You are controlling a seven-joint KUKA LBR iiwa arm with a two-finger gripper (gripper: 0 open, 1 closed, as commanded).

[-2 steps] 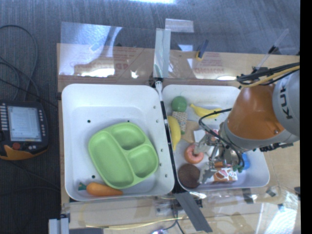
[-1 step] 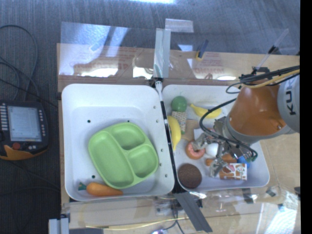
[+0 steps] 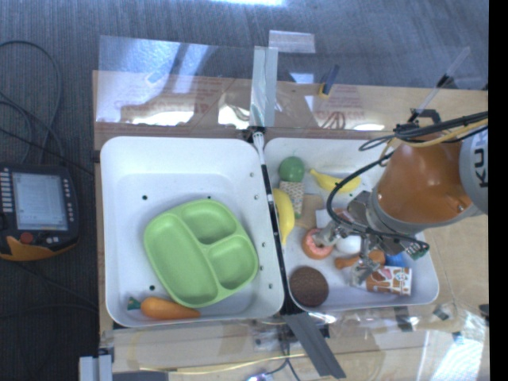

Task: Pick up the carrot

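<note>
The carrot (image 3: 164, 309), orange with a green tip, lies flat in the near left corner of the left bin (image 3: 127, 181). It rests just in front of the green divided plate (image 3: 200, 251). My gripper (image 3: 354, 246) hangs low over the right bin (image 3: 427, 288), among the toys there and far to the right of the carrot. The orange band of the arm (image 3: 421, 185) sits above it and hides part of that bin.
The right bin holds a green ball (image 3: 291, 168), two yellow bananas (image 3: 283, 215), a pink ring (image 3: 318, 244), a brown ball (image 3: 308, 286), a small carton (image 3: 390, 279) and small orange pieces. A raised divider (image 3: 270, 213) separates the bins. A teach pendant (image 3: 36, 209) lies off to the left.
</note>
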